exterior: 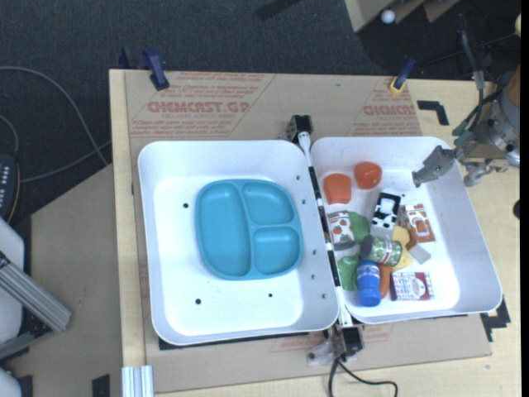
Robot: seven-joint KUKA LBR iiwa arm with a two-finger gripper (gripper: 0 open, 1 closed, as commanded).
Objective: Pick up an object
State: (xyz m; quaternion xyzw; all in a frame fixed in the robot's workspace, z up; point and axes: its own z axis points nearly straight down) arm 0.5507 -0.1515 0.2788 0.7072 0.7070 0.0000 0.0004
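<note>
Stood on a brown board [248,98] over dark carpet [66,23]: two white bins [165,304]. Gripper [433,169] fingers' state: unclear.

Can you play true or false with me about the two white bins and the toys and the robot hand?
1. The blue tray lies in the left bin. True.
2. The toys are piled in the left bin. False: they are in the right bin, beside the blue tray's bin.
3. The gripper holds the orange cup. False: the gripper is over the right bin's upper right part, apart from the cup, with nothing seen between its fingers.
4. The blue tray has three compartments. True.
5. A black and white toy sits among the pile. True.
</note>
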